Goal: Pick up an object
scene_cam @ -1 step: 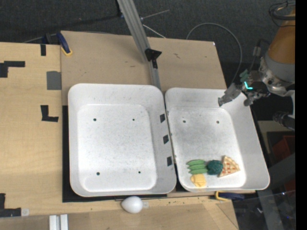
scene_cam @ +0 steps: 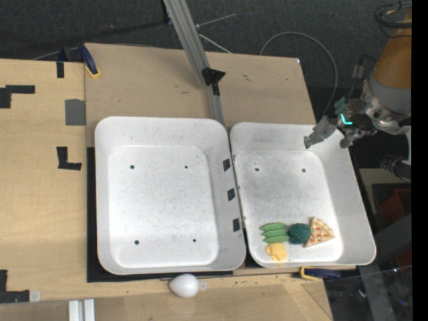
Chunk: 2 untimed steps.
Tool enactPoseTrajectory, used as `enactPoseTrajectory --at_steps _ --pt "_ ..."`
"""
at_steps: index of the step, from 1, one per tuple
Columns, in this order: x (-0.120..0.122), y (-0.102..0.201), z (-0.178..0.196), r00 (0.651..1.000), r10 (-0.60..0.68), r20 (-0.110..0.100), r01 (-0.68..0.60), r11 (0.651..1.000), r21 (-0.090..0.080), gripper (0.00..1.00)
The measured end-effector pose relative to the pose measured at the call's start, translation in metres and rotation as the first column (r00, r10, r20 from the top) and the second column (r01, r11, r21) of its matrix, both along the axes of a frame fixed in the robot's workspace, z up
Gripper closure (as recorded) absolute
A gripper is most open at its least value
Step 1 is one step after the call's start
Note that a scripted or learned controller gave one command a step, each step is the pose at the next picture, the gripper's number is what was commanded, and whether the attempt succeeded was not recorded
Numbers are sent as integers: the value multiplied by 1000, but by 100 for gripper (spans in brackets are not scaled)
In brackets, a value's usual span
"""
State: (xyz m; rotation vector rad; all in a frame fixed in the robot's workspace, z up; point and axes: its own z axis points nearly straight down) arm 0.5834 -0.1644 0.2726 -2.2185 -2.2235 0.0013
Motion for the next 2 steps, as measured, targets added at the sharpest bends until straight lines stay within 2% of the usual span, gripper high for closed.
enactPoseTrajectory --at_steps 2 --pt "5 12 -125 1000 0 -7 0 1000 1 0"
